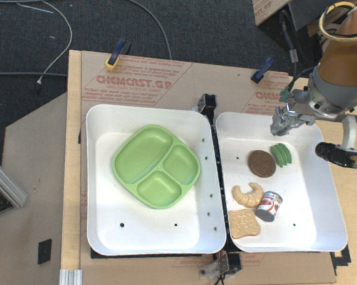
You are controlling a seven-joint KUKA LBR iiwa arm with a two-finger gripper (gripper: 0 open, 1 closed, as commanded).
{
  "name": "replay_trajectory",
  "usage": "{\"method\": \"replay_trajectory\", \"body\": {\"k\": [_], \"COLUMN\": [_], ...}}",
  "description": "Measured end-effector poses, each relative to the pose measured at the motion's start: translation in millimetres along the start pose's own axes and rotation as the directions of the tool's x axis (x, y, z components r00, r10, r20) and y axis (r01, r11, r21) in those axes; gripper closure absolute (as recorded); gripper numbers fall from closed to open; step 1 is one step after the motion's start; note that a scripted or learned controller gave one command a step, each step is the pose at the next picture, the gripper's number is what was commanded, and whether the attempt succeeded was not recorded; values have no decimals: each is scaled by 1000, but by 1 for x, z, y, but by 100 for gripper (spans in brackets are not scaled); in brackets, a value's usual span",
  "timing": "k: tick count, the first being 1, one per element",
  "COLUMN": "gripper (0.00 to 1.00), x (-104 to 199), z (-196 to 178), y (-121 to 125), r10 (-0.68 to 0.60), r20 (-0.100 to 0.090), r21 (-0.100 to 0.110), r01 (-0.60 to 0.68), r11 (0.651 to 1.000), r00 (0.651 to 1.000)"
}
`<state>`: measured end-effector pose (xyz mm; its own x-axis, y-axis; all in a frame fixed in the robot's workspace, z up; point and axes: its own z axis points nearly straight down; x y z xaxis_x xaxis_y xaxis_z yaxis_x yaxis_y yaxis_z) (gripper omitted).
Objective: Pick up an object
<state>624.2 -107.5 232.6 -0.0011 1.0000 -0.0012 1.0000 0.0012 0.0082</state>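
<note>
The right bin (322,201) holds a green ridged piece (282,154), a brown round patty (262,163), a tan croissant (248,194), a small red and white can (269,206) and a tan cracker (244,224). My gripper (283,125) hangs over the far part of the right bin, just beyond the green piece. Nothing shows between its fingers.
A green divided plate (156,166) lies in the left bin (98,212). Blue clamps (116,54) (262,70) sit on the cardboard at the back. A black clip (207,103) stands where the two bins meet.
</note>
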Motion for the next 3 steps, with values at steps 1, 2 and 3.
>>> {"method": "replay_trajectory", "body": {"k": [1,2,3], "gripper": [100,100,100], "x": [0,49,97], "z": [-9,-17,-6], "y": [1,-25,-37], "r10": [0,-4,-4], "r20": [-1,-4,-5], "r21": [4,11,13], "r01": [0,4,4], "r11": [1000,1000,1000], "r00": [1000,1000,1000]}}
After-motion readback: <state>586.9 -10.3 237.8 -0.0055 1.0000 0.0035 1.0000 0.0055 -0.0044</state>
